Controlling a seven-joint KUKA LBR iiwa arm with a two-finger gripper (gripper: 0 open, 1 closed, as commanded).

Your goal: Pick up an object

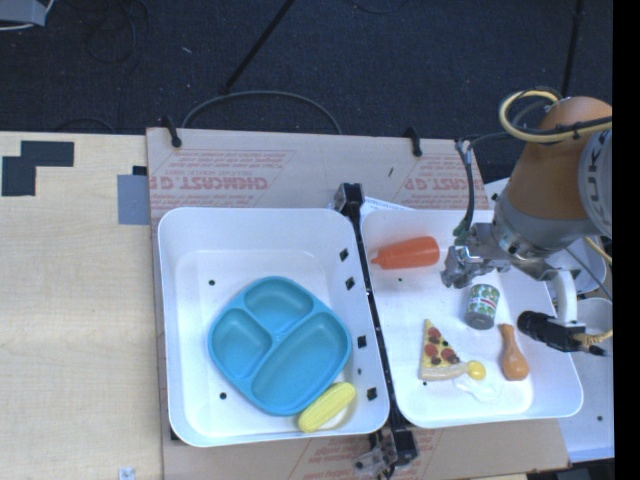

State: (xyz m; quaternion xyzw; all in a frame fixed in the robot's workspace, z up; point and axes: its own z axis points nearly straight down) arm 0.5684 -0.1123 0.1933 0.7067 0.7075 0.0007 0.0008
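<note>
End effector [462, 265] low over right bin [560, 400] (beside small can [482, 305]).

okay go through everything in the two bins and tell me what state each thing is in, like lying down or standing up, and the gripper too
blue divided plate: flat in the left bin, right side up.
corn cob: lying by the plate's near edge.
orange carrot: lying in the right bin.
small can: upright.
pizza slice: lying flat.
chicken drumstick: lying flat.
gripper: low over the right bin, holding nothing visible.
</note>
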